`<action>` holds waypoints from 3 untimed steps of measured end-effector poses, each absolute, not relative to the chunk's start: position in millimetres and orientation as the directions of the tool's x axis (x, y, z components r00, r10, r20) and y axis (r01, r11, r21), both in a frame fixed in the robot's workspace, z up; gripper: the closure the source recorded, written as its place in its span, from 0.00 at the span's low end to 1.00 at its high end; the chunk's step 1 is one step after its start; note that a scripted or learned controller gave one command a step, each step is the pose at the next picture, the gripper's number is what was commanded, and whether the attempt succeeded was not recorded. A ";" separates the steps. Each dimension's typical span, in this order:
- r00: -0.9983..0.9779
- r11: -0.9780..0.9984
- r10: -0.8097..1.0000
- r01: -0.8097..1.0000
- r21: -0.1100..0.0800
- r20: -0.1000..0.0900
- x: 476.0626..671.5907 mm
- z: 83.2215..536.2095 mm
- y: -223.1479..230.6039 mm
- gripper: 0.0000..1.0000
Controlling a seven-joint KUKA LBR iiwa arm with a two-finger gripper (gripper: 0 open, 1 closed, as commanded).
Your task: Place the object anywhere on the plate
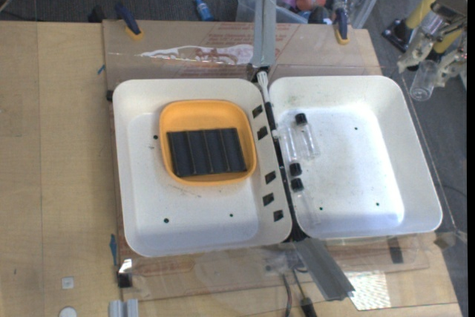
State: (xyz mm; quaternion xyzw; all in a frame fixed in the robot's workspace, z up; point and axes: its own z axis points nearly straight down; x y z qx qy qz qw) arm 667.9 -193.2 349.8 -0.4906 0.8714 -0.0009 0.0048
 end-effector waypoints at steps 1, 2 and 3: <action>-0.350 0.350 -0.937 -0.937 -0.007 -0.006 667.4 437.0 -222.6 1.00; -0.056 0.056 -0.998 -0.998 -0.007 -0.005 667.8 435.8 -221.5 1.00; 0.304 -0.304 -0.953 -0.953 -0.007 -0.002 667.7 435.5 -221.5 1.00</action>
